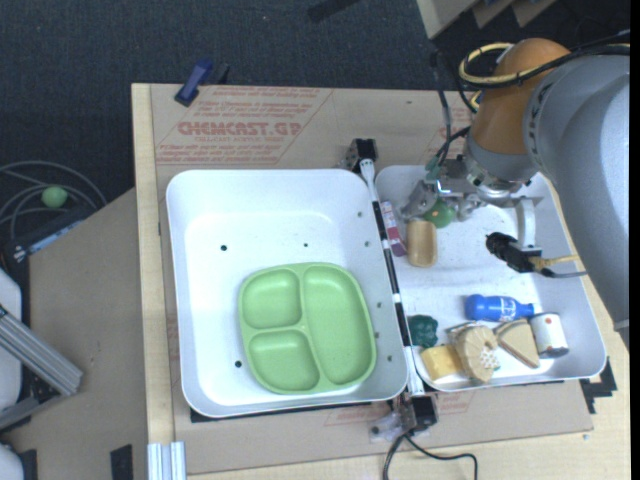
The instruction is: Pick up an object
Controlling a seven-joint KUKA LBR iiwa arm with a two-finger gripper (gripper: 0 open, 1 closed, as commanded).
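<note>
Two bins sit side by side on the desk (250, 118), their inner walls touching. The left bin (250, 228) holds a divided plate (305, 325), which lies in its near half, closer to the right wall than to the left. In the right bin (455, 273), a cylinder (422, 243) lies toward the far left corner, just beside the left wall, and the claw (437, 205) hangs over that corner, behind the cylinder. Along the near edge, from left to right, lie a small lump (422, 326), a flat block (438, 364), a round piece (478, 353), a wedge (520, 343) and a can (550, 335). A bottle (497, 308) lies just behind the round piece and the wedge.
</note>
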